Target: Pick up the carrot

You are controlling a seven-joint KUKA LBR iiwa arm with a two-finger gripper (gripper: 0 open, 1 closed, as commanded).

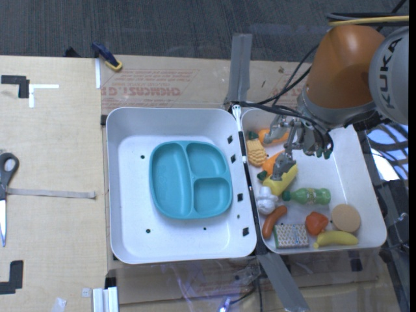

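Nearest the camera, along the front wall of the right bin (364,174), four things are counted: one speckled sponge-like block (290,236), one red sausage (273,220), one yellow banana (336,238) and one red tomato-like piece (316,222). Just behind them one round tan biscuit (346,217) is seen, and one green bottle (308,195) is laid on its side. One white garlic bulb (266,200) is set against the left wall of this bin.

Further back, one yellow piece (281,182) lies under the pincer (282,166), and one carrot (272,162), orange with a green end, is found just left of the pincer's tip, near the middle of the bin's left half. Whether the carrot is touched cannot be told. One corn cob (256,153) is placed beside the left wall, and one more orange piece (272,135) lies behind it. The pincer is pointed down among these things; how far it is spread cannot be told, and nothing is seen held in it.

In the left bin (123,174) one teal plate (192,179) with three compartments is laid. Two bins are counted in all, side by side and touching.

The counter (52,148) is of pale wood, with brown cardboard (162,83) under the bins' far side. One pair of scissors (5,194) is laid at its left edge, and one blue-and-yellow clip (106,55) at its far edge. Beyond, dark grey carpet (162,12) is seen. The grey arm with its orange band (344,64) is reached in from the right.
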